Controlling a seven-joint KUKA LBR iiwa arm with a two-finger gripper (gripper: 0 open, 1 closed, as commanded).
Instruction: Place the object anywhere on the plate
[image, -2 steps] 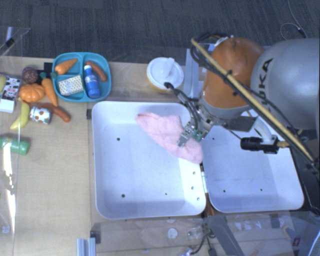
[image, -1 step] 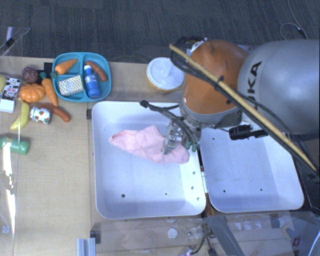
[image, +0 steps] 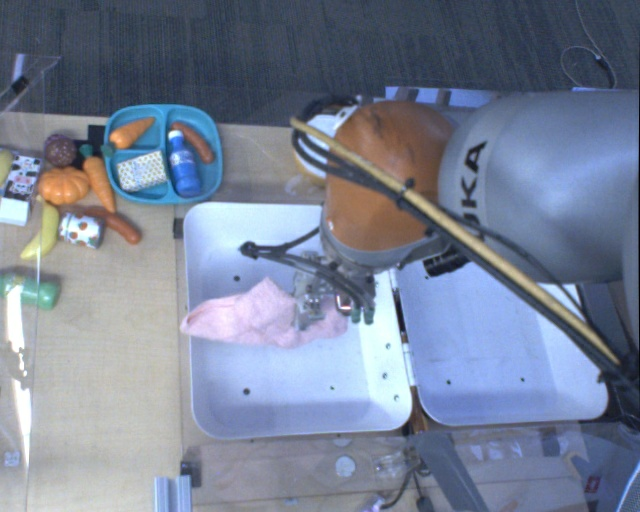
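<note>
The arm (image: 540, 180) is thick, rounded and smooth; its shell is light grey with a dull sheen; dark letters "KA" stand on the grey casing near the joint; a broad orange band (image: 385, 180), domed and glossy, sits above the wrist; a thin yellowish cable (image: 450, 225) crosses the orange and grey surfaces at a slant; black cables (image: 315, 150) loop beside the band; the hand (image: 325, 305) is a small cluster of dark metal parts with thin black rods.

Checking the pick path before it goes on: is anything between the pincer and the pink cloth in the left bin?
Nothing visible. The pincer is right at the cloth's right end in the left bin, with no other thing between them.
</note>
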